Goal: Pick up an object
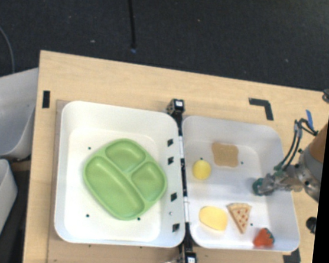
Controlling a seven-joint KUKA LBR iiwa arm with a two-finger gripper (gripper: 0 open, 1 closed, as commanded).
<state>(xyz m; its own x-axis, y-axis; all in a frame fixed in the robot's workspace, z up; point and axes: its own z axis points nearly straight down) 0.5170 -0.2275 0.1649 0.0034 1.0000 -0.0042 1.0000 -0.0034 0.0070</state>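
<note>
Scanning left to right: left bin (65, 163) holds green divided plate (125, 178). Right bin (271, 138) holds yellow ball (201, 170), brown bread slice (225, 154), yellow lump (213, 218), pizza wedge (240, 216), strawberry (264, 238). Gripper (263, 186) sits low at right bin's right side; I cannot tell its state, tip too dark and small. Nearest pick by my read: pizza wedge, just below-left of tip, long axis pointing down-right. Arm cut off at right.

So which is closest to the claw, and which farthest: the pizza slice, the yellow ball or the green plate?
Measured from the claw in the right bin:
1. Pizza slice, just below and left of it.
2. Yellow ball, farther left, near the divider.
3. Green plate, over in the left bin.
</note>
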